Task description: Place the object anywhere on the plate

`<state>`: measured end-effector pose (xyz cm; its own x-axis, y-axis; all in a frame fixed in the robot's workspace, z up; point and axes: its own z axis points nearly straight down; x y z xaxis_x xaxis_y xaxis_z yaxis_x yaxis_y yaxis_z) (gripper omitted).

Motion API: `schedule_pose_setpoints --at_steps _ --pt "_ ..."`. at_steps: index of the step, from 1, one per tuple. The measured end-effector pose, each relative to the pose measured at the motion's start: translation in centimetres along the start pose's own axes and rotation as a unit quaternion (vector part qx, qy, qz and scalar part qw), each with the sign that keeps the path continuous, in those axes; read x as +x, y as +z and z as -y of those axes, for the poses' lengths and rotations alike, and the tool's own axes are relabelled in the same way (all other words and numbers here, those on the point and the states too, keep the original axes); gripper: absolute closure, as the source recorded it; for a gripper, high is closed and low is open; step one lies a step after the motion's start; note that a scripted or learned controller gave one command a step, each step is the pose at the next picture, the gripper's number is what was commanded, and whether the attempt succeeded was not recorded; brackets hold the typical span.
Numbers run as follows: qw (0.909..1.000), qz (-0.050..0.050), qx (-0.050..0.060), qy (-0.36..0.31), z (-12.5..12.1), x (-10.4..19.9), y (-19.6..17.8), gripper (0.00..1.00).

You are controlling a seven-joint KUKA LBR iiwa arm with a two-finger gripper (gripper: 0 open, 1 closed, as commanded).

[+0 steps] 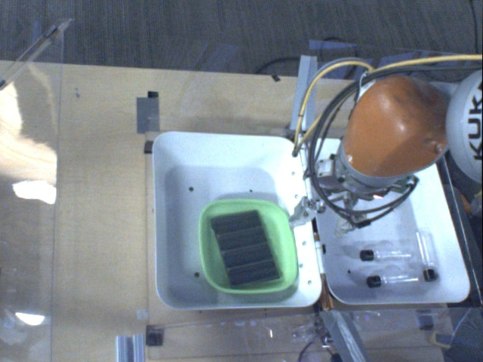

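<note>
A green square plate (pixel 209 231) sits in the left bin (pixel 175 202), toward its front right. A dark grey ribbed block (pixel 243 247) lies flat on the plate, near its middle. My gripper (pixel 349 211) hangs over the left part of the right bin (pixel 445 225), mostly covered by the orange wrist band (pixel 392 127) and its cables. It is to the right of the plate, beyond the wall between the two bins.
Three clear tubes with black caps lie in the right bin: one (pixel 386 255) in the middle, one (pixel 392 280) near the front, one (pixel 425 259) at the right. The wall between the bins (pixel 311 240) runs just right of the plate.
</note>
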<state>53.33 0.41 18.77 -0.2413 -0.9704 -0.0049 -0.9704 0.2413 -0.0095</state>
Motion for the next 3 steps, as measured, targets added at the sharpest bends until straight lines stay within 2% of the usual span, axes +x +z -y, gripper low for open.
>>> schedule_pose_setpoints --at_steps 1,2,3 --pt "1.0 0.004 0.004 0.001 0.2 -0.3 -1.2 1.0" --pt "1.0 0.004 0.004 0.001 0.2 -0.3 -1.2 0.0" --pt "0.9999 0.006 0.008 0.001 0.4 -0.6 -2.4 1.0"
